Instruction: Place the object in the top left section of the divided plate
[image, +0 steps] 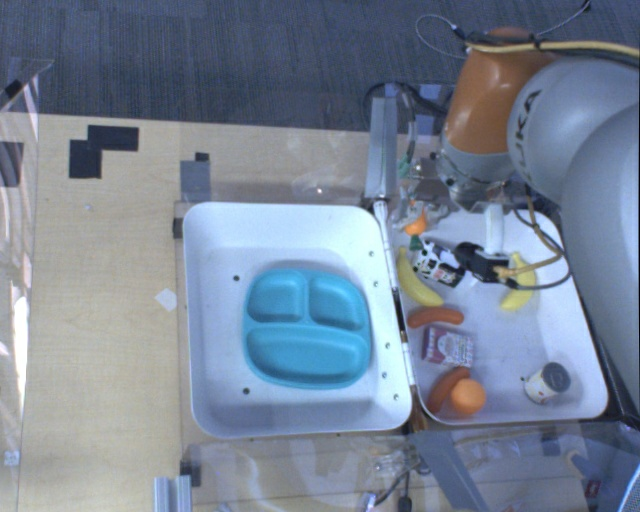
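My gripper (432, 225) hangs low over the right bin's (575, 330) far left corner; I cannot tell its state. Below it lie a banana (418, 282), a sausage (435, 317) and an orange (467, 397). The blue plate (305, 328) sits in the left bin (215, 300).

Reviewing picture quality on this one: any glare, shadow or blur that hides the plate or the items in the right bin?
Camera view: even, soft light; the blue plate is sharp with only a faint shadow under it. Clear sheeting along the left and bottom edges gives pale reflections. The arm looms large and soft, covering the right bin's upper corner; the gripper sits in clutter, hard to read.
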